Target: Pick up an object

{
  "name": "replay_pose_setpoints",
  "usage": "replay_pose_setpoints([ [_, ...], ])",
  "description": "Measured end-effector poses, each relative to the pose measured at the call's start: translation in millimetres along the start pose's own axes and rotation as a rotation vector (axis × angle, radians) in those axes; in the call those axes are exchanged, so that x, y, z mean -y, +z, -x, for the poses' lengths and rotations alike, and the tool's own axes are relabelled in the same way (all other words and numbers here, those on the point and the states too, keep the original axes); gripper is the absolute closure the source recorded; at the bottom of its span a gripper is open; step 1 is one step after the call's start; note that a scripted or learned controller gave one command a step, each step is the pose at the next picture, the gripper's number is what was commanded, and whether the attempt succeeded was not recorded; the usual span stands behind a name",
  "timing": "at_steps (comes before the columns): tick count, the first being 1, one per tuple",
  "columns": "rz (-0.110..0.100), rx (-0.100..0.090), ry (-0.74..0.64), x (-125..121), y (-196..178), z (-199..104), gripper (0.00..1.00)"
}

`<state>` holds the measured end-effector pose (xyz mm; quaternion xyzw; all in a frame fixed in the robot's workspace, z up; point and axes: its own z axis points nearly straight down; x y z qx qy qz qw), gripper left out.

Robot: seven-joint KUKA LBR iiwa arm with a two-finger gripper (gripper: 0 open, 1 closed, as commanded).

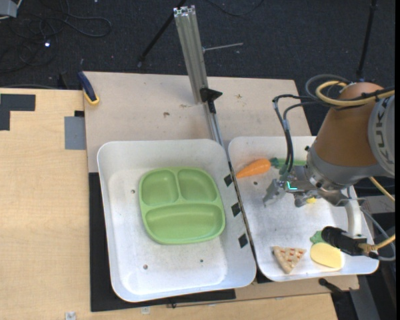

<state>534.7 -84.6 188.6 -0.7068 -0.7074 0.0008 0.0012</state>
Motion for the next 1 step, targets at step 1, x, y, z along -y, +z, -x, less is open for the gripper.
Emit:
replay_pose_setpoints([
  [1, 0.001, 0.000, 0.000, -0.3, -0.4, 0.1, 0.00],
])
